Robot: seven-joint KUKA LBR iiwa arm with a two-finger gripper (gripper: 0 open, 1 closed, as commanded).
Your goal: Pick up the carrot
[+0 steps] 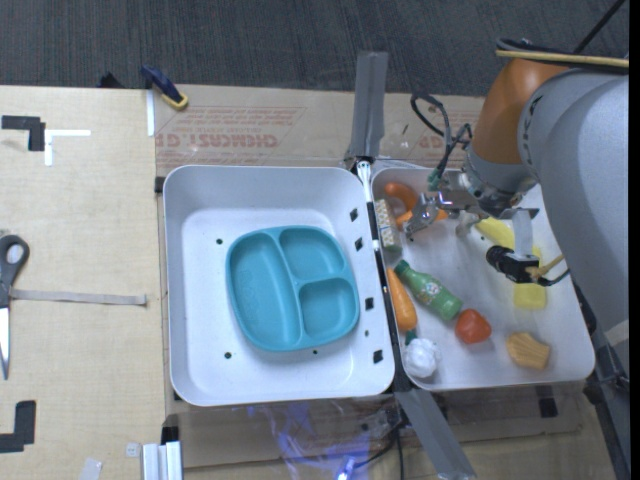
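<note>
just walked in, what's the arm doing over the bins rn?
The KUKA arm reaches in from the right, its end effector low over the back of the right bin. The carrot lies by that bin's left wall, beside a green bottle, untouched and nearer the front than the end effector. Another orange item sits right by the end effector. The left bin holds a teal divided tray.

The arm [560,148] is cut off by the right edge and hides the right bin's [480,368] far right corner. The scissors [10,278] are cropped by the left edge.
</note>
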